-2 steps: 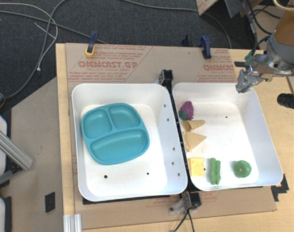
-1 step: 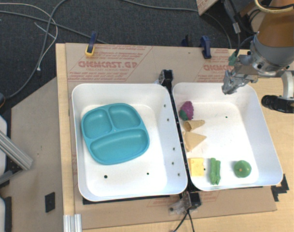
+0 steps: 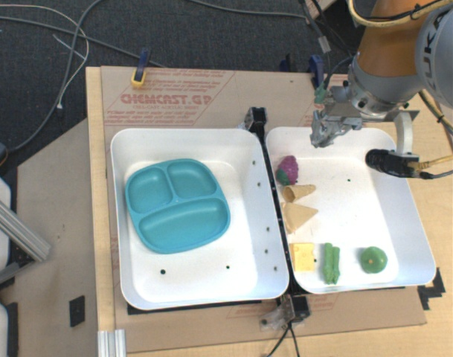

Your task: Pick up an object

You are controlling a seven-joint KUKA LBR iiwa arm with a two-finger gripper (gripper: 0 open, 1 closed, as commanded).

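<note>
Two shallow white plastic bins sit side by side on a cardboard sheet printed in red with "CHEMCAST GP". The left bin (image 3: pixel 129 274) holds a smooth teal divided plate (image 3: pixel 178 203) with three compartments. The right bin (image 3: pixel 412 229) holds six small toy foods: a bumpy purple grape bunch (image 3: pixel 288 169) near its upper left, two tan wedge-shaped pieces, one (image 3: pixel 299 193) just above the other (image 3: pixel 300 215), a flat yellow square (image 3: pixel 303 257), a green bean-like stick (image 3: pixel 330 263) just beside it, and a round green piece (image 3: pixel 373 260) at the lower right. The gripper (image 3: pixel 329 134) hangs over the upper edge of the right bin, right of and above the grapes, apart from every piece. Its metal fingers point down with nothing visible between them; how far they are spread I cannot tell. A blue clamp (image 3: pixel 142 65) grips the cardboard's upper left edge.
</note>
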